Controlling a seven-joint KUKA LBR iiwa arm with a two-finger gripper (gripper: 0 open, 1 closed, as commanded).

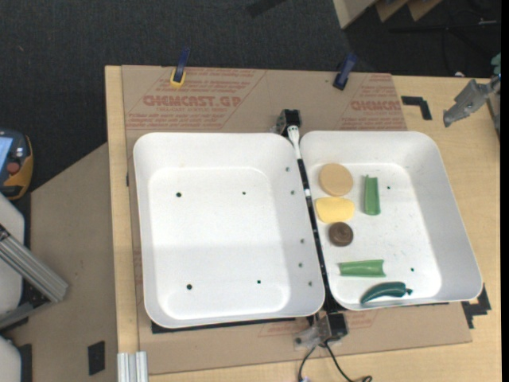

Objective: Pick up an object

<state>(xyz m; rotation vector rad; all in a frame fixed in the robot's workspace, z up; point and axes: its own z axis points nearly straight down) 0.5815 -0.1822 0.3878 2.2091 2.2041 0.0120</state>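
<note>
At the far left, off the bench, you have a small device with a lit blue screen [11,159] and, below it, a slanted aluminium bar [30,263]. The bench carries a brown cardboard sheet [238,94] printed in red, pinned at its far edge by a blue and yellow clamp [180,71] and, further right, a blue clamp [345,70].

The left bin [151,213] sits on that sheet, its white floor marked by a few small dark holes. A black clip [288,122] sits at the far end of the seam where the two bins touch, and a cable [328,348] trails off near the seam's near end.

Your candidates all lie in the right bin [433,213]. Nearest the seam, a tan round disc [336,179] lies just above a yellow lump [334,208], with a small brown round piece [341,233] just below that. Right of the disc, a green stick [371,195] lies lengthwise, apart from the others. Toward the near wall, a flat green bar [361,268] lies crosswise, and a dark green curved piece [386,292] rests against the near rim.

The gripper [461,108] pokes in at the upper right as a grey slanted piece, tip angled down and left, outside the right bin's far corner and well apart from every object. You cannot tell whether it is spread or closed. Nothing is in its grasp.
</note>
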